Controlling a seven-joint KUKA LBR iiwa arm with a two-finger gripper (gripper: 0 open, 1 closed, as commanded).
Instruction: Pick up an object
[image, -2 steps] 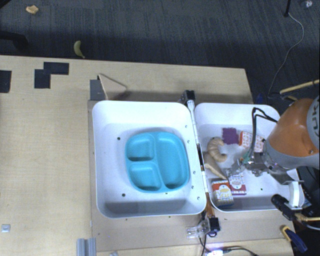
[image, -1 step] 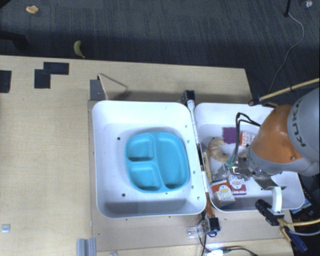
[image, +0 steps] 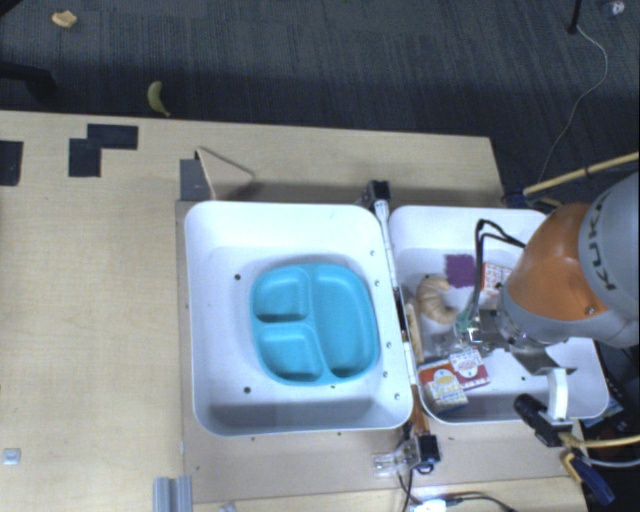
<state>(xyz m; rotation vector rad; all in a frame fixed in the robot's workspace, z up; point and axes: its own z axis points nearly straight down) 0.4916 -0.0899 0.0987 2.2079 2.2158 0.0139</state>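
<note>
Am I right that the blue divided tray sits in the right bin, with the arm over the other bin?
Not quite. The camera view shows the blue divided tray in the left bin. The arm is over the right bin, which holds small packets.

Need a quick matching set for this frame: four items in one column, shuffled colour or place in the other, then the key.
Items:
1. divided tray
2. square block
3. snack packet
4. round pastry-like object

Descriptions:
A. tan, right bin, beside the divider between the bins
B. red and white, near the right bin's front wall
C. turquoise, middle of the left bin
D. purple, right bin, behind the tan item

Pairs: 1-C, 2-D, 3-B, 4-A
</note>
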